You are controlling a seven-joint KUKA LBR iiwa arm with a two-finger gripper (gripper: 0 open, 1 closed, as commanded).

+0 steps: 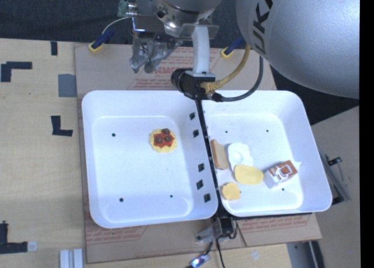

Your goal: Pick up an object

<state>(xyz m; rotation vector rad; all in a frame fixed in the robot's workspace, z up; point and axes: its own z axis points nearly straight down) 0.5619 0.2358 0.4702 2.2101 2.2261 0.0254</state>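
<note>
two white bins, left bin (99,144) and right bin (304,144). left one has just 1 thing, a little pizza (163,140). right one has 5: a toast slice (220,155), a white fried egg (239,154), two yellow pieces (249,175) (231,191) and a small carton (281,174)

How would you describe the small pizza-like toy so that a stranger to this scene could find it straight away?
Start at the left white bin. Near its middle lies the toy pizza, a small yellow round with a red top and dark dots. It lies alone there, while the right bin holds a cluster of pale toys.
</note>
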